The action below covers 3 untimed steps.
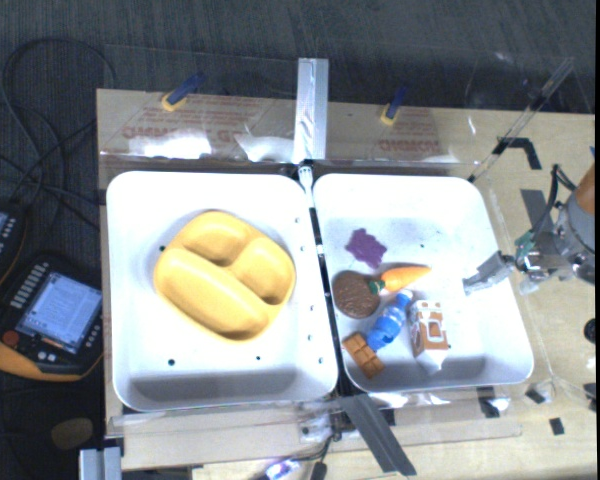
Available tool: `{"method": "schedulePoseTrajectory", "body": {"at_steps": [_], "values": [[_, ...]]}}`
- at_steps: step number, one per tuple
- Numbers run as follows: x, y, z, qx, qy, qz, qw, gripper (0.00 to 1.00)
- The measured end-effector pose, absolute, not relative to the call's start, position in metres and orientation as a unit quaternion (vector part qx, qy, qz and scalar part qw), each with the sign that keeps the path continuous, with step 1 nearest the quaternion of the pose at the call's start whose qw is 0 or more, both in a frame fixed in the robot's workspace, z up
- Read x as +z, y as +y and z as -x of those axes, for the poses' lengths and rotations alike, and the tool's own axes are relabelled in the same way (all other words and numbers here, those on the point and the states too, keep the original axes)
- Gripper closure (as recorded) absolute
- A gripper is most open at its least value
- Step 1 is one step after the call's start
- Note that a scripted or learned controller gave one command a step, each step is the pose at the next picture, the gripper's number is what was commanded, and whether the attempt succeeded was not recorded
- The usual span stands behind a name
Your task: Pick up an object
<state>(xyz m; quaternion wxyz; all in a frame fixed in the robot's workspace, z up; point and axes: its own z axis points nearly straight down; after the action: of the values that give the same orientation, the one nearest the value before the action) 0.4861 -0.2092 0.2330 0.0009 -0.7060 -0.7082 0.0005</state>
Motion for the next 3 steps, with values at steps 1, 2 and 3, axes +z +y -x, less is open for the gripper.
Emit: {"method": "schedulePoseTrajectory", "body": {"at_steps": [1, 2, 3], "values": [[0.163, -0.223, -0.484, 0.0007, -0.717, 0.697, 0.001, 0.0], [0.169, -0.16, -0.484, 0.0007, -0.738, 0.675, 0.001, 0.0], [0.109, -0.134, -0.494, -0.011, -0.711, 0.703, -0.009, 0.0]]}}
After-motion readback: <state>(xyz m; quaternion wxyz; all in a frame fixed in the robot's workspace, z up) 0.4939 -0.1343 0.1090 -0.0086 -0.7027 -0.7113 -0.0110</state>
